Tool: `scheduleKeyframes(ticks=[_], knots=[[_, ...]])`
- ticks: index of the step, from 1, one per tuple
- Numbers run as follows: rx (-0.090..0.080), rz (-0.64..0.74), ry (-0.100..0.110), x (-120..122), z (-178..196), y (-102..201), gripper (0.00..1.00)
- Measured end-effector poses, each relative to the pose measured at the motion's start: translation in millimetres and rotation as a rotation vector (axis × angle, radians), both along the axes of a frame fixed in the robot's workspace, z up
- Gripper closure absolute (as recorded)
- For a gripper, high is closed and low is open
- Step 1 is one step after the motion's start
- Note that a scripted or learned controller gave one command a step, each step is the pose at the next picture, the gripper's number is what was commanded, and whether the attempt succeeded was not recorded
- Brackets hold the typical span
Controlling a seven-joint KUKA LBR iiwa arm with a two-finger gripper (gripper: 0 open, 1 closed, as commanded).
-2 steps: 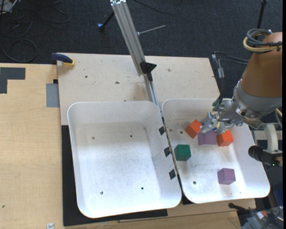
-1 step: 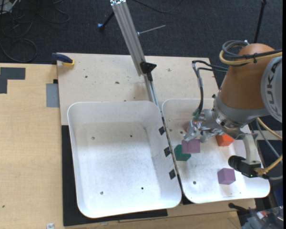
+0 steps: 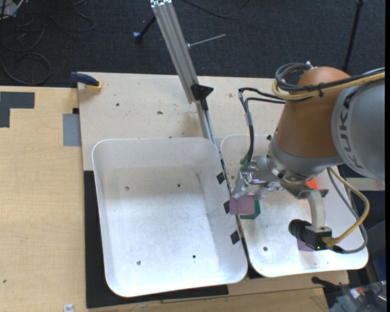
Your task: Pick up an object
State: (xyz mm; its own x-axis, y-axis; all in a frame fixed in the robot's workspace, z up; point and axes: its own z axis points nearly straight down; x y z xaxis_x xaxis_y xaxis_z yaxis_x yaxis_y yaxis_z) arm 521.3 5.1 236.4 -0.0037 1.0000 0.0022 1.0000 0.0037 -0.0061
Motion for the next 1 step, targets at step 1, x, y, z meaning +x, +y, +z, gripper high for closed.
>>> scheduleKeyframes(ticks=[1], knots=[[0.000, 0.001, 0.001, -25.8, -5.6, 50.6, 1.00]])
